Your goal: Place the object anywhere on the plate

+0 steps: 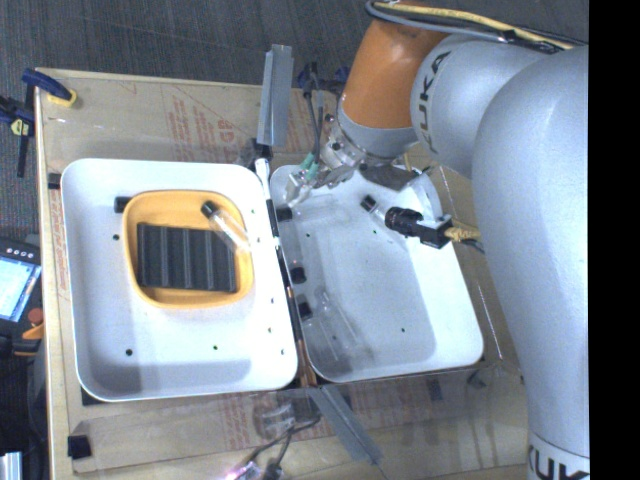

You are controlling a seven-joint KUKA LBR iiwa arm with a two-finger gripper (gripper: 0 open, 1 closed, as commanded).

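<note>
1. Camera view, the task's thing: a slim, clear tube-like object [227, 225] with a black cap at one end. It lies aslant, cap end towards 10 o'clock and clear end towards 4 o'clock.
2. Where it lies: on the plate [150, 211], at about 2 o'clock of it, crossing from the yellow rim onto the corner of the dark ribbed centre. The plate is yellow with rounded corners and sits in the left bin [100, 348], towards that bin's 12 o'clock side.
3. The gripper [311, 173] hangs over the right bin [440, 318] at its 11 o'clock corner, just beside the wall that the two bins share. It is well apart from the tube, and nothing is seen in its grasp.
4. Whether the gripper is clenched or released cannot be told; it is small and partly hidden under the wrist.
5. The arm [520, 168] covers the scene from 1 to 5 o'clock, its orange band [385, 63] just above the gripper.
6. Both bins rest on a brown tabletop [150, 108].
</note>
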